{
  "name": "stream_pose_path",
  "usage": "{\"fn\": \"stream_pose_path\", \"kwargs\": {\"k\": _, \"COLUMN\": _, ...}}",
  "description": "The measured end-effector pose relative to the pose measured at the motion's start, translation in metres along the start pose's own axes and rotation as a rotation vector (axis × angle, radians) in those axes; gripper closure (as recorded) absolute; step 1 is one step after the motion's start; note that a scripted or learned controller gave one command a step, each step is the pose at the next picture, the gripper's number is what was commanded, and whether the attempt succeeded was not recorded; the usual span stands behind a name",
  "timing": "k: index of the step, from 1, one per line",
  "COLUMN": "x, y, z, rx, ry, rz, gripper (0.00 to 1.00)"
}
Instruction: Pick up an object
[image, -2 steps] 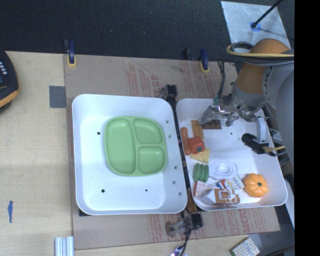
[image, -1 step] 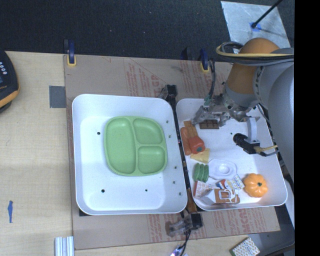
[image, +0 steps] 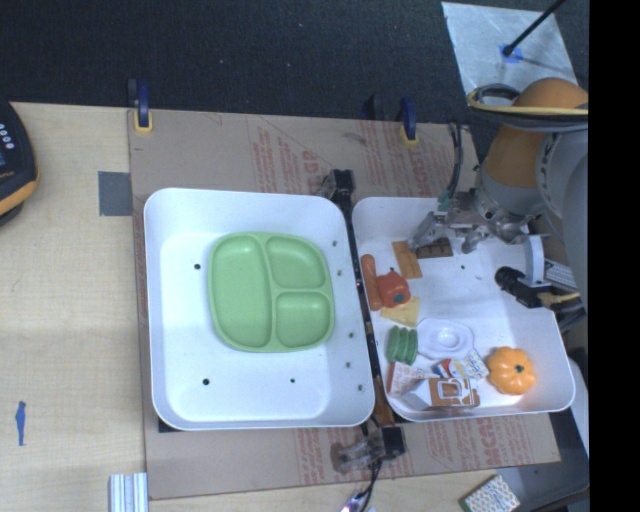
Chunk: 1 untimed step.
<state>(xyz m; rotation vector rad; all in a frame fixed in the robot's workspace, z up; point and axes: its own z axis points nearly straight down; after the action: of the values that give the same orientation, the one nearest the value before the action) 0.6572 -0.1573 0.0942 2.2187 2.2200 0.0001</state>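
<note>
The fingers (image: 432, 240) look parted, holding nothing, above the brown block (image: 407, 260) in the right bin (image: 545, 330).

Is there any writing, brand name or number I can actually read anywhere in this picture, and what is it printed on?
No text here can be read.
Cardboard sheet under the bins: faint red print, too blurred to read.
Small packet in the right bin: coloured label, too small to read.
Dark device at the left edge: markings too small to read.
</note>
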Motion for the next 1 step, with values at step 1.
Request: {"fn": "stream_pose_path", "kwargs": {"k": 1, "x": -0.0361, "y": 0.0, "z": 0.0003, "rx": 0.0, "ry": 0.001, "rz": -0.001, "gripper": 0.0}}
